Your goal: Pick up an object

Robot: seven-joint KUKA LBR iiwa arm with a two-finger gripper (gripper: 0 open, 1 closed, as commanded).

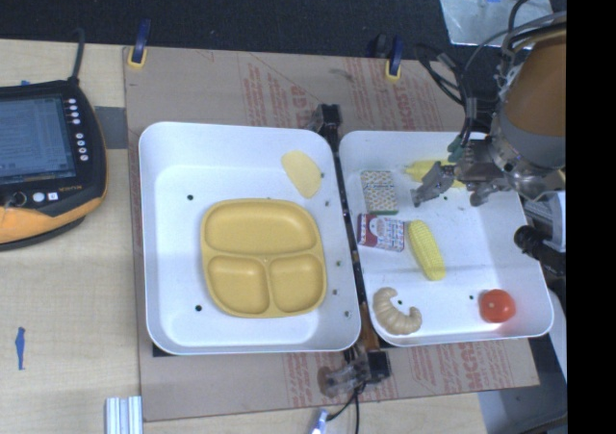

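My gripper [454, 191] hangs over the back of the right bin [539, 326], its fingers [430, 186] spread open and nothing between them. A small yellow object [420, 169] lies just behind the left finger, partly covered by the gripper. In front of the gripper lies a yellow corn cob [426, 249]. To its left are a red and white carton [382, 232] and a pale patterned packet [378, 191]. A croissant [397, 311] and a red tomato [497, 305] lie near the bin's front wall.
The left bin [164, 230] holds a yellow divided plate [262, 256] and a pale yellow slice [302, 173] at its back. A tablet controller [43, 158] lies on the bench at far left. Cables run behind the arm at the right.
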